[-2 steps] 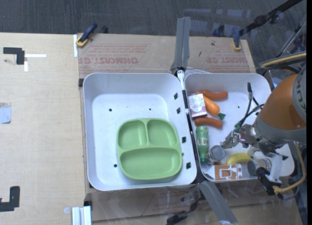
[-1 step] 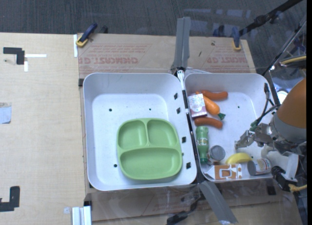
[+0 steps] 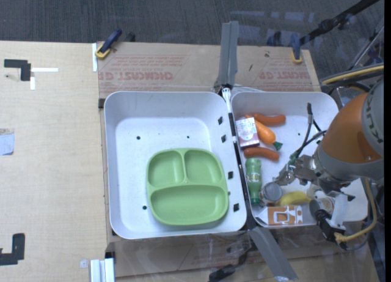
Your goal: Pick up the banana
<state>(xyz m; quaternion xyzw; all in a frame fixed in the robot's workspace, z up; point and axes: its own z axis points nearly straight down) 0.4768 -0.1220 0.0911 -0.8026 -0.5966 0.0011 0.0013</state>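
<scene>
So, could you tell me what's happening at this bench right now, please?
A grey and orange robot arm reaches in from the right over the right bin, which holds the banana among carrots, a green bottle and a small carton. Its end effector sits low in the bin just above the banana, which lies on the bin floor and is not seen between its fingers. The left bin holds a green divided plate.
</scene>
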